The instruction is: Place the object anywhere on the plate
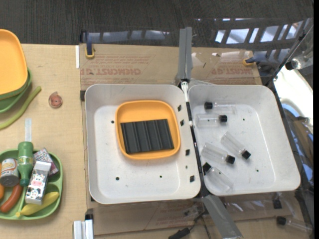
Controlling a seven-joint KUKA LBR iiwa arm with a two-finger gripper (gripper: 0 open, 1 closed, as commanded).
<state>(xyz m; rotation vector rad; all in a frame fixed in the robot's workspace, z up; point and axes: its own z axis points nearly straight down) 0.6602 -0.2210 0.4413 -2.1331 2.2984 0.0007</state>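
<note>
An orange, rounded-square plate (148,106) lies in the left white bin (144,185), toward its back middle. A black ribbed rectangular object (147,136) rests flat on the plate and covers most of its floor. The right white bin (266,176) holds several clear vials with black caps, among them one at the back (215,105), one in the middle (235,146) and one near the front left corner (218,177).
On the bench to the left stand a stack of orange and green plates (10,71), a small pink item (56,100) and a green tray of toy food (30,185). A grey metal post (185,54) rises behind the seam between the bins.
</note>
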